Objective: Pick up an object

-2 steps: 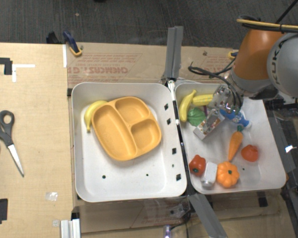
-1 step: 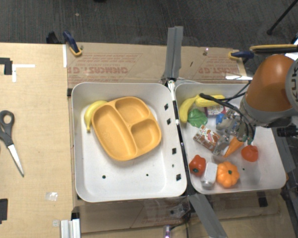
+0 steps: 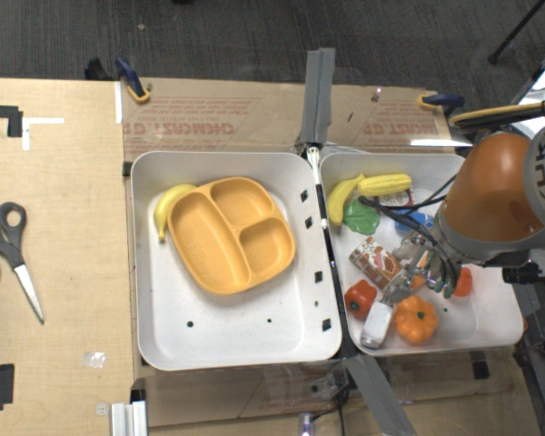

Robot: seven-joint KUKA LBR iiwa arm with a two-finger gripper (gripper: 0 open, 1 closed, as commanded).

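The gripper (image 3: 416,278) sits low in the right shallow white bin (image 3: 490,334), among the small orange toy pumpkin (image 3: 416,320) and red-and-white packet (image 3: 378,262) (open or closed, I cannot tell). Best centre squarely over one item before lifting.

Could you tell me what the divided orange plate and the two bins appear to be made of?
The divided plate looks like moulded plastic: uniform orange, matte, soft rounded ridges. The left bin and right bin look like thin white plastic or enamelled metal, smooth with a slight sheen; the view leaves that open.
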